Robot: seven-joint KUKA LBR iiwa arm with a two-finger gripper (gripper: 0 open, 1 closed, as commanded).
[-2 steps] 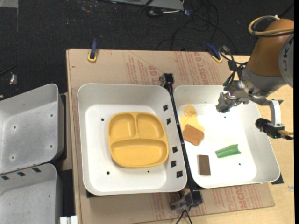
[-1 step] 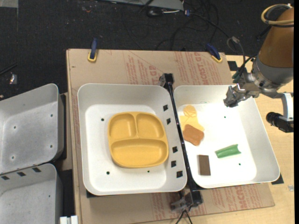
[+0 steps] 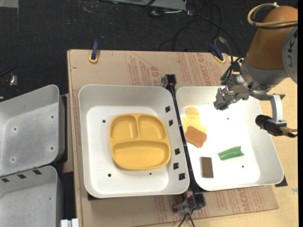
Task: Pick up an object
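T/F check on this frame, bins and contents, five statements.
1. A yellow divided tray lies in the left bin. True.
2. The green piece sits in the left bin. False: it lies in the right bin.
3. The gripper is over the right bin's far side. True.
4. The brown block is between the gripper's fingers. False: it lies on the bin floor, near the front edge.
5. The orange piece lies by the divider between the bins. True.
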